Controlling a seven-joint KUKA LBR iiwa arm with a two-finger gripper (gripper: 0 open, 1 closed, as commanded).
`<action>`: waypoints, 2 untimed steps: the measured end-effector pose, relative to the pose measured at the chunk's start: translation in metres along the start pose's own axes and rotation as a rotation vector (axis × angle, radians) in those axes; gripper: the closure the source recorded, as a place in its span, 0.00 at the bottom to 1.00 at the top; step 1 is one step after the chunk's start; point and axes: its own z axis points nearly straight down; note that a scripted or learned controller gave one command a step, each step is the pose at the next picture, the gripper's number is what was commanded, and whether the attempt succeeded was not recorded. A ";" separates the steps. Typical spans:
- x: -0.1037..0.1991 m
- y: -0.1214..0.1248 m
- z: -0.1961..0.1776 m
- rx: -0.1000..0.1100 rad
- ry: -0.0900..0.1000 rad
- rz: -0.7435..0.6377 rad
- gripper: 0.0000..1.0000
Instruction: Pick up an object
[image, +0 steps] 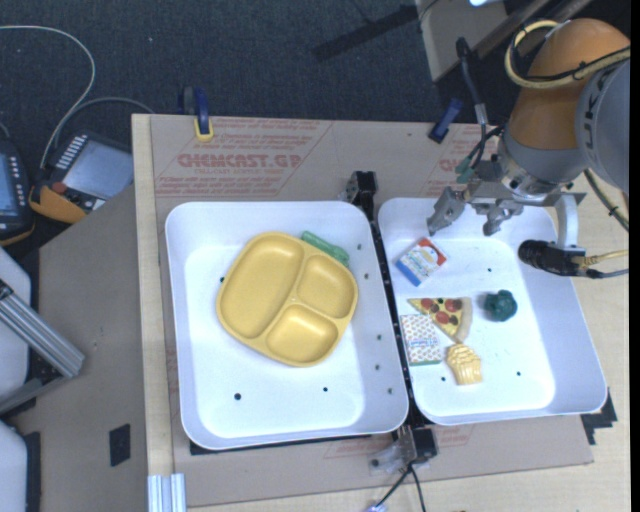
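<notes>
Spread, empty fingers (472, 216) hang above a small packet (420, 261), pizza slice (443, 314) and green lump (499, 305) nearby.

Dark blue-grey carpet (280, 50) at far side. Brown cardboard sheet (260, 150) covers the bench, held by a blue-yellow clamp (203, 115). White cable (60, 60) loops far left.

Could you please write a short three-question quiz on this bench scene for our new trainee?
1. True or false: the yellow plate lies in the left bin.
2. Which lies nearest the pizza slice: A) green ball, B) blue clip, C) plate?
3. Fill in: the tool hovers above the ___ bin's far edge, fingers spread.

Key: 1 true; 2 A; 3 right.
</notes>
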 end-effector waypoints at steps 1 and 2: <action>0.000 0.003 -0.007 -0.013 -0.001 -0.002 0.00; 0.000 0.003 0.057 -0.005 0.000 -0.002 0.00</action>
